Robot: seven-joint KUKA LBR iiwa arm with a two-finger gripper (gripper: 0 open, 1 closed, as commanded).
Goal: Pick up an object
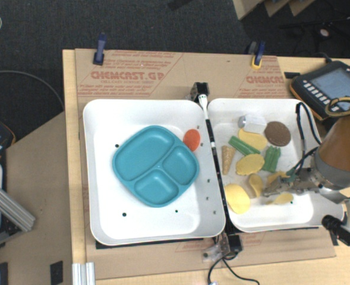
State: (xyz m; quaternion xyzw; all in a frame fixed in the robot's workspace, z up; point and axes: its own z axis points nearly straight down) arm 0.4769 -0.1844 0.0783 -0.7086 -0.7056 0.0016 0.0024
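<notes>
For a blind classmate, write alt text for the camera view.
The gripper reaches from the right into the right bin, low among toy foods. The left bin holds a blue divided plate with an orange ball beside it.

There were two white bins (103, 177) on the desk (73, 159). One blue plate (155, 165) and one orange ball (191, 139) lay in the left bin. The right bin held one brown disc (277, 133), one green piece (272, 157) and several yellow pieces (249, 164).

From my remote station: dark carpet floor (133, 16) lies beyond the bench, a brown protective board (163, 73) covers the benchtop (68, 159), two clamps, blue (99, 49) and yellow (257, 54), grip its far edge, and lighting is even.
</notes>
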